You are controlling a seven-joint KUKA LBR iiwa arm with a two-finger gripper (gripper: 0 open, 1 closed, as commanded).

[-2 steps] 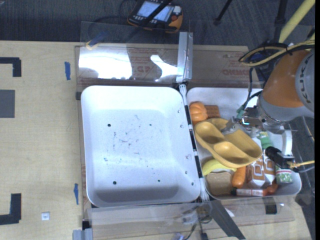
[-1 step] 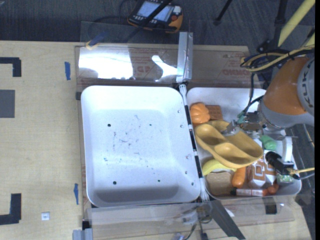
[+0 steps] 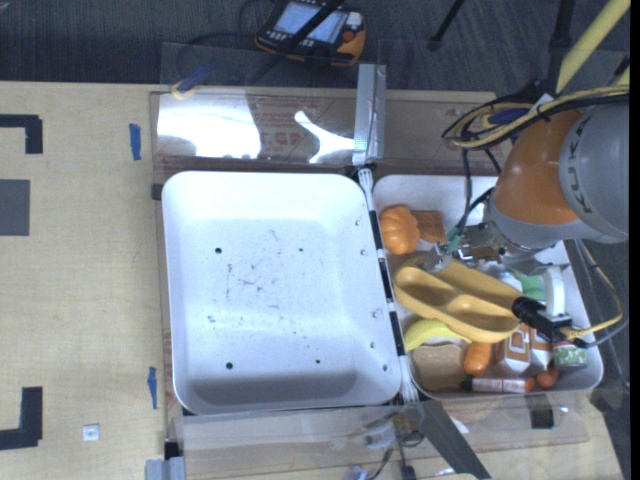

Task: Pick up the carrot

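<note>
Camera view, nearest edge first: the carrot lies in the right bin, just beside a brown bread slice and a yellow banana. A tan scoop slants above them. Farther back sits a small orange pumpkin. Over the bin hangs the gripper; whether it is open or closed cannot be told. The left bin adjoins.
</note>
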